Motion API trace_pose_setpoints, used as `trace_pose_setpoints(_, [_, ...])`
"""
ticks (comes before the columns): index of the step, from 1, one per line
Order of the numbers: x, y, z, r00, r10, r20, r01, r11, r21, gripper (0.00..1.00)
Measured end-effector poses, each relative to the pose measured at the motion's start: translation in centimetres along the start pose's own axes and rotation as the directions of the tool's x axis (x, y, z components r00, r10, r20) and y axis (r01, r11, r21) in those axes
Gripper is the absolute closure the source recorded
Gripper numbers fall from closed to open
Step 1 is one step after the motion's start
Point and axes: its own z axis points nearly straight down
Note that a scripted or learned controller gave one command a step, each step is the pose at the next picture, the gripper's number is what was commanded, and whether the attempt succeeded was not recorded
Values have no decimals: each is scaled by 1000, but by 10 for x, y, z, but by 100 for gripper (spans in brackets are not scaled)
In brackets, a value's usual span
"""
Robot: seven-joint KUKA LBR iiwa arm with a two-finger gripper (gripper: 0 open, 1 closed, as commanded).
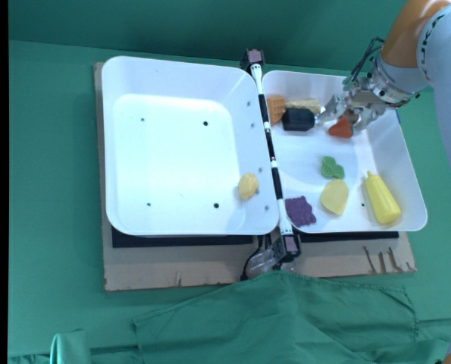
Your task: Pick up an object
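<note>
My gripper [352,117] hangs low over the far part of the right bin [407,165], coming in from the right. A small red object [340,130] lies right at its tip, partly covered by it; I cannot tell whether it is gripped. Close by on the left lie an orange waffle-like piece [276,108] and a tan piece [304,105]. Nearer the front of the same bin are a green piece [332,167], a pale yellow piece [334,197], a yellow bottle [381,198] and a purple bunch [300,211].
The left bin [134,82] holds one small yellow object [248,186] near its right wall. A black-and-white divider bar [268,139] runs between the bins. Green cloth [286,317] covers the bench in front.
</note>
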Motion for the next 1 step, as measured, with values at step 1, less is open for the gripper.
trace_pose_setpoints(1, [-1,0,-16,1000,4,4,-4,1000,-8,100])
